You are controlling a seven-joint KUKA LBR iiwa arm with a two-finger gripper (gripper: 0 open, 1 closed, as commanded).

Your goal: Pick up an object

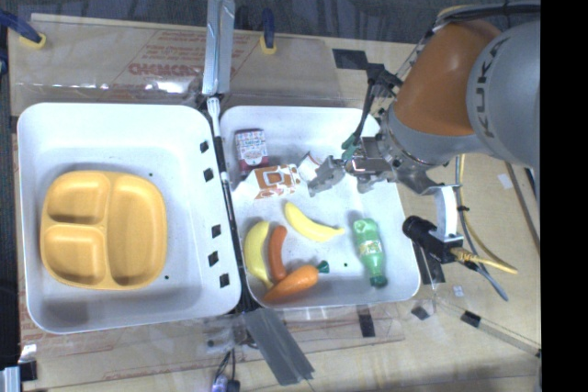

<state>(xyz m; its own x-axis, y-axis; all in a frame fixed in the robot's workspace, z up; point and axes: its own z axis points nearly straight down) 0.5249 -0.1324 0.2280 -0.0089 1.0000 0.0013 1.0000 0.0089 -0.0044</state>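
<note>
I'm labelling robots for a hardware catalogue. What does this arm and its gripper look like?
The arm is thick and rounded, grey, with a broad orange band above the wrist. Thin dark cables run along the wrist. The gripper is small, grey metal, much slimmer than the arm.

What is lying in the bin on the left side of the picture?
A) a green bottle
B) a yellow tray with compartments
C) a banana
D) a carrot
B: the yellow divided tray lies in the left bin, while the bottle, carrot and bananas lie in the right bin.
</note>
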